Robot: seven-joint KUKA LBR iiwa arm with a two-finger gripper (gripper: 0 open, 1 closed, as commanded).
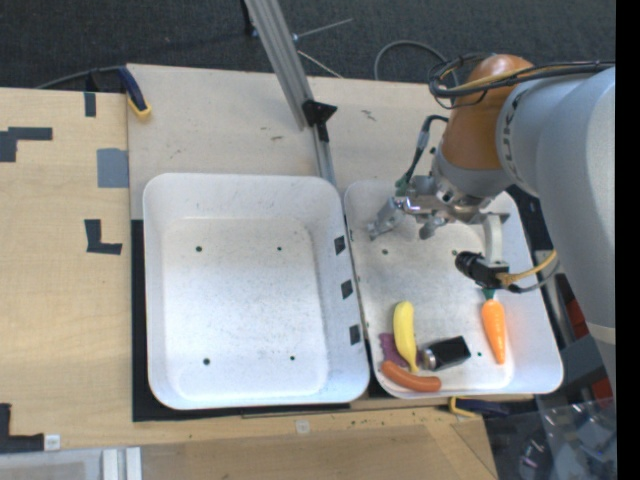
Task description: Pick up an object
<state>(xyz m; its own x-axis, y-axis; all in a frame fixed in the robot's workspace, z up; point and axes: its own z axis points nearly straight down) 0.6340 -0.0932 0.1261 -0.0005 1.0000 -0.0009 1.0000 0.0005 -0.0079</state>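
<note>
Pale wooden worktop (60,268) on dark carpet, carrying two white bins: left bin (240,288) and right bin (440,268) side by side. The grey arm (560,158) enters from the right; its end effector (408,221) hangs over the far part of the right bin, two metal fingers (380,224) spread apart with nothing between them. Near the bin's front edge lie a banana (403,333), a sausage (410,378), a black block (447,352) and a carrot (494,330), well apart from the end effector.
</note>
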